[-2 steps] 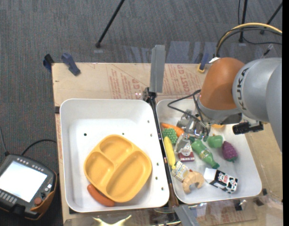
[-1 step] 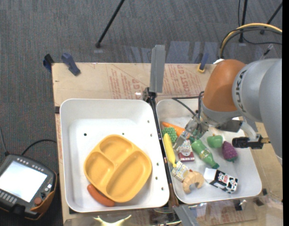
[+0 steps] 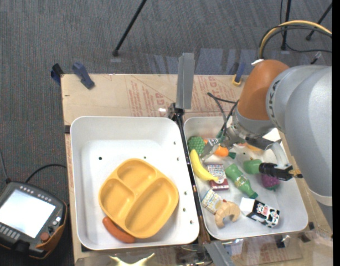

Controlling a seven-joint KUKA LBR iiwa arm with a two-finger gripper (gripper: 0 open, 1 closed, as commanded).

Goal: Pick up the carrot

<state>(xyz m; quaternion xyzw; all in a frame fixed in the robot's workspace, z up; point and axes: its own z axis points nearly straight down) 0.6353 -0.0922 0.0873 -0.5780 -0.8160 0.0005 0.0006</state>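
The carrot [image 3: 222, 151] is a small orange piece with a green end, lying in the upper left part of the right bin [image 3: 294, 215]. My gripper [image 3: 220, 143] is down in that bin right over the carrot, at the end of the grey arm with the orange band [image 3: 259, 96]. The wrist and nearby toys hide most of the gripper's tip, and the carrot shows only partly under it.
Around the carrot lie a banana [image 3: 202, 168], a bumpy green fruit [image 3: 196, 144], a green bottle [image 3: 240, 180], a red-and-white carton [image 3: 215, 170], purple grapes [image 3: 270, 179] and a croissant [image 3: 227, 212]. The left bin [image 3: 87, 143] holds a yellow divided plate [image 3: 139, 197] and a sausage [image 3: 119, 230].
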